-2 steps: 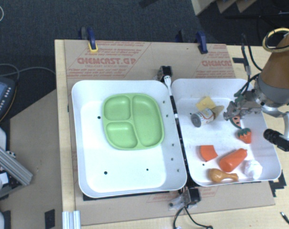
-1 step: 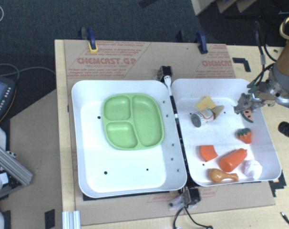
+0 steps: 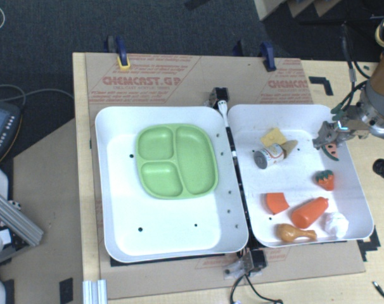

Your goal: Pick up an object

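While the claw (image 3: 332, 138) sits over the upper right part of the right bin (image 3: 306, 114), a small red-and-dark piece, maybe a toy watermelon slice (image 3: 332, 149), shows right at its tips. Whether that piece is pinched or just lying beneath the tips, I cannot tell at this slant, and the claw's opening cannot be read either.

Task names no particular object, so every item in the right bin is a candidate:
- small can (image 3: 270, 154) on its side, near bin centre, touching a yellow wedge (image 3: 274, 137). Judgement: rigid, smooth, likely to roll; take it across the round body, not the ends.
- strawberry (image 3: 325, 180), near the right wall. Judgement: light hard plastic, rounded, may squirt out of a shallow pinch.
- orange block (image 3: 276, 202). Judgement: flat faces, probably the most forgiving grasp.
- orange bottle (image 3: 309, 211), lying tilted. Judgement: light, stiff, slick; grip across the body midway.
- drumstick (image 3: 296, 234), near the front wall. Judgement: narrow at the bone end, better held at the thick end.
- white lump (image 3: 336, 223), just beside the bottle. Material unclear.

Left bin (image 3: 109, 189) holds a green divided plate (image 3: 177, 161); both bins rest on the desk (image 3: 84, 106).

Judgement: the slice looks thin and light; a hold across its flat faces would suit.
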### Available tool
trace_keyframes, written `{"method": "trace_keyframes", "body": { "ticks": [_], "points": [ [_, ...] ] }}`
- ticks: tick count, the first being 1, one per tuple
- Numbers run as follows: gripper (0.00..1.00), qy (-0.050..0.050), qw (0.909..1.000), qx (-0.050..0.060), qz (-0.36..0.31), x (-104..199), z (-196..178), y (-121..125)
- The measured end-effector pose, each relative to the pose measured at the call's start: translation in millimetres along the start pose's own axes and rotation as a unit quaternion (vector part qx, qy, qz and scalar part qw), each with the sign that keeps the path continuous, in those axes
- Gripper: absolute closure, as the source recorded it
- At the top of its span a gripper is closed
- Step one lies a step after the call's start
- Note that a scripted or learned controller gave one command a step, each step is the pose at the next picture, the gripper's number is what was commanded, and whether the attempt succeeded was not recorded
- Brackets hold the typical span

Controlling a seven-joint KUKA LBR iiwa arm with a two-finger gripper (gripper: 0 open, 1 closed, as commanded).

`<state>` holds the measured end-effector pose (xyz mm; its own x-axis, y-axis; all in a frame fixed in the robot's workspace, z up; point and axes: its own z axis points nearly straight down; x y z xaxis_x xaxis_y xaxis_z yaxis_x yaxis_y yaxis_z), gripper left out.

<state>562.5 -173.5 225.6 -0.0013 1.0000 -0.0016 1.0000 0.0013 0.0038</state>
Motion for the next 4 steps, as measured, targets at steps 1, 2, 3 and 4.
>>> {"method": "trace_keyframes", "body": {
  "ticks": [1,2,3,4],
  "points": [
    [1.00,0.000,1.0000,0.000,-0.001,52.2,9.7,20.9],
    [1.00,0.000,1.0000,0.000,0.000,96.7,15.4,40.6],
    [1.00,0.000,1.0000,0.000,0.000,148.7,17.6,49.8],
    [1.00,0.001,1.0000,0.000,0.000,194.6,-6.4,68.5]
  ]
}}
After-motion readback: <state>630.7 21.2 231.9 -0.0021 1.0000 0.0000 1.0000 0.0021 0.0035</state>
